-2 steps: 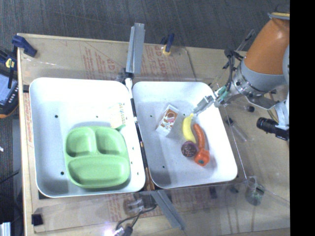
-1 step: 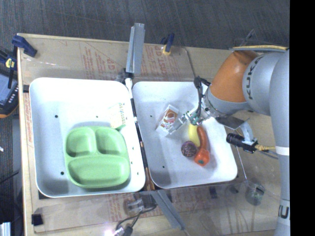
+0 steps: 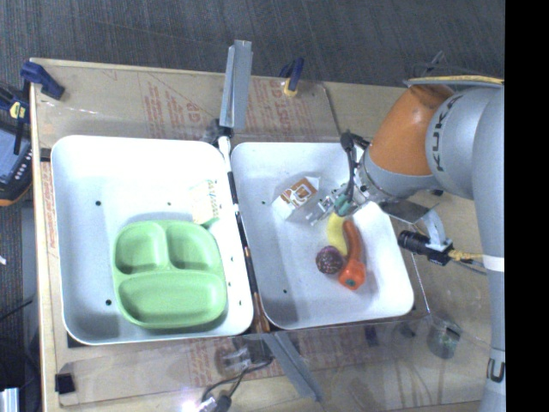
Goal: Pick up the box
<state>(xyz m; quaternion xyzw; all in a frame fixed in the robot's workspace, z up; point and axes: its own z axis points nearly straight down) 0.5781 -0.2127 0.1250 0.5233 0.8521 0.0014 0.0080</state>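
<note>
Part of the maker's name, the letters "KU", can be read in dark type on the grey arm (image 3: 463, 140) just beside its orange band. Red printing is seen on the brown bench board (image 3: 163, 101) but cannot be made out. An orange and white print is borne by the small box (image 3: 298, 194), too small to be read

The arm (image 3: 446, 140) runs off the right edge; its gripper (image 3: 336, 202) is too small to read, and it overlaps the banana's (image 3: 336, 230) upper end
</note>
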